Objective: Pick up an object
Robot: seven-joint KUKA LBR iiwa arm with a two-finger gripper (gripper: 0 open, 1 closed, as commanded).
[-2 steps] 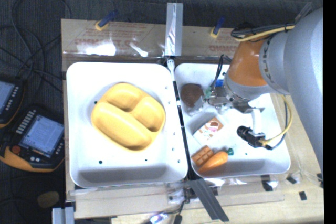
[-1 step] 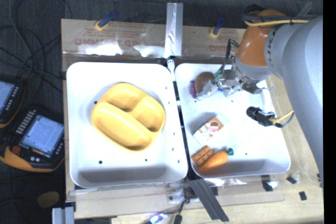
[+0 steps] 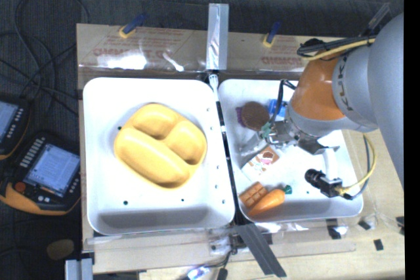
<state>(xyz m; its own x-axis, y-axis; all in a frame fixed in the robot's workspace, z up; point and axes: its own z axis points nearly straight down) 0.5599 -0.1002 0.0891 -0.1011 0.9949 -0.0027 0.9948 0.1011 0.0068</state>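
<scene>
Low over the right bin point(image 3: 296, 208), at its middle: the gripper point(image 3: 272, 132), hanging under the orange band point(image 3: 314, 94) of the arm point(image 3: 377, 79), just above the gap between a dark round piece point(image 3: 252, 114) and a white packet with red print point(image 3: 263, 161). Cannot tell how wide the tool stands or whether anything sits in it, since the wrist hides its tip from this slant. Best to treat nothing as held. Likely candidates right below: the dark round piece toward the far wall, the flat packet toward the near side. Further off, against the near wall, an orange carrot point(image 3: 270, 201) touching a brown ridged block point(image 3: 251, 193). In the left bin point(image 3: 98, 203), well apart, a big yellow rounded lump point(image 3: 161, 144), probably too broad for a two-finger grasp. For a clean pick, favour the dark round piece: raised, free on most sides, close to the tool. Centre over it before descending, come straight down, and close across its narrower width. Avoid the packet, likely too flat to catch. Keep clear of the divider between the bins and of the black fitting with its yellow cable point(image 3: 323, 180) near the right wall. Lift slowly and check that something actually rises.
</scene>
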